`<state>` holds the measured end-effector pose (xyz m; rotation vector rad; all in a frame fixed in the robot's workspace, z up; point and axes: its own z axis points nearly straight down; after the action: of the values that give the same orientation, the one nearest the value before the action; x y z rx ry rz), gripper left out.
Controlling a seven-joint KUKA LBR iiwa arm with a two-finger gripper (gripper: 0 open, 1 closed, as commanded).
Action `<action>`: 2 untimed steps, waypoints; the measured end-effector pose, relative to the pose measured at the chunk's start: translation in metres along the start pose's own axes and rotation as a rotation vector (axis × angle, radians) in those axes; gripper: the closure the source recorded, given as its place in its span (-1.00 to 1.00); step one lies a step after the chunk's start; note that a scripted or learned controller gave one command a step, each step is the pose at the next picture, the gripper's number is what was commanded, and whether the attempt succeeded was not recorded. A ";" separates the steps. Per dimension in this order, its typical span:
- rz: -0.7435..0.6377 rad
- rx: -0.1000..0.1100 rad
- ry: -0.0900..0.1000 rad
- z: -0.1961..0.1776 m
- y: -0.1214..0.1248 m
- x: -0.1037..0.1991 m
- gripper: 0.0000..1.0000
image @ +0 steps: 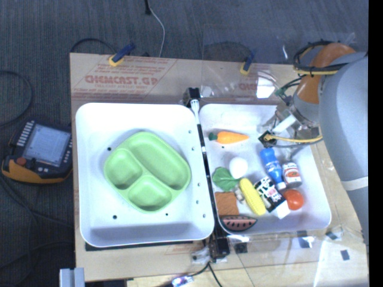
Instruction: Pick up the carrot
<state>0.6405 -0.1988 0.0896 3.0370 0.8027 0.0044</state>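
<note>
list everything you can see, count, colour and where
left bin: one, white, bench left.
right bin: one, white, bench right.
plate: one, green, left bin.
carrot: one, orange, right bin's far end.
egg: one, white, right bin.
leaf: one, green, beside egg.
corn: one, yellow, beside carton.
carton: one, black-white, left of tomato.
bottle: one, blue, right of egg.
can: one, red-white, beside bottle.
tomato: one, red, near can.
cracker: one, brown, left of corn.
slice: one, dark, near cracker.
clamps: two, yellow-blue, bench's far edge.
pendant: one, orange-grey, floor left.
arm: one, grey, right.
gripper: one, pale, right of carrot.
</note>
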 end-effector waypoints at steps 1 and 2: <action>0.194 -0.007 -0.009 0.000 -0.057 0.044 -1.00; 0.146 -0.001 0.005 -0.101 -0.112 0.081 -1.00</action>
<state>0.6558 -0.0618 0.1902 3.0883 0.5795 0.0121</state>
